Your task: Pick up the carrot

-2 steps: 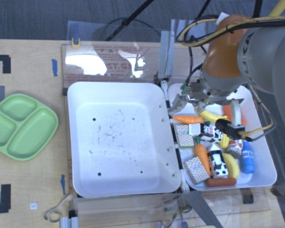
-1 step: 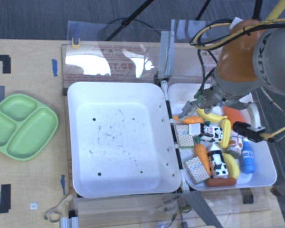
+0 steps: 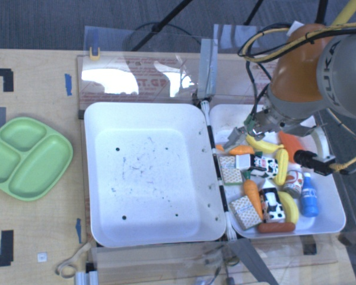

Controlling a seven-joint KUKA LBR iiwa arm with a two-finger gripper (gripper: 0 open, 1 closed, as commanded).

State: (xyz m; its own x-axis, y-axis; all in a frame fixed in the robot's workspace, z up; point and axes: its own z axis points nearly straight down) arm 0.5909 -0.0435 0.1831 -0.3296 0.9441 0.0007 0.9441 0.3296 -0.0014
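The carrot [image 3: 253, 197] lay in the right bin [image 3: 334, 217], toward its near left side, among a banana [image 3: 289, 205], a blue bottle [image 3: 309, 196] and other toys. Farther back, the gripper [image 3: 242, 133] hovered over the bin's far left part, its fingers slightly apart and holding nothing.

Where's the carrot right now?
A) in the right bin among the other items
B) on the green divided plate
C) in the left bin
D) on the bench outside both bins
A: the carrot lies in the right bin, in the clutter between a banana and a mesh sponge, below the gripper.
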